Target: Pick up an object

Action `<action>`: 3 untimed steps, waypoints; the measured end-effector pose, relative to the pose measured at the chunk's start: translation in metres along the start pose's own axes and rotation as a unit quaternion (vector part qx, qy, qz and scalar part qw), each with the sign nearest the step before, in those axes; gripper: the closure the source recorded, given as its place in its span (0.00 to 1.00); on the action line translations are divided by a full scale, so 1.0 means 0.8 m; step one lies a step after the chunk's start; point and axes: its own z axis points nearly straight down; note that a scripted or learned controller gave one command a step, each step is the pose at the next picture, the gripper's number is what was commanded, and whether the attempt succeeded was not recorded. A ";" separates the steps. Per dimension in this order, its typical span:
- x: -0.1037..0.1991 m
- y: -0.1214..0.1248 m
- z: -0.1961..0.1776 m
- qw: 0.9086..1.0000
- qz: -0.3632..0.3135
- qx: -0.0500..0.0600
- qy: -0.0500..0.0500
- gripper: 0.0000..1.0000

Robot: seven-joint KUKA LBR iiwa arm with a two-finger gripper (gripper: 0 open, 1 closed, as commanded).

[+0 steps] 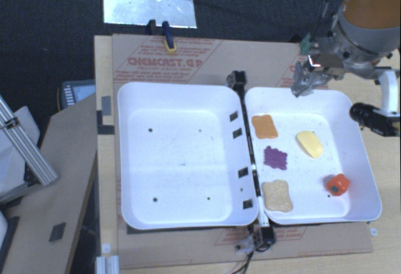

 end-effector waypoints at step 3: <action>0.218 0.057 0.102 1.000 0.005 -0.010 0.000 1.00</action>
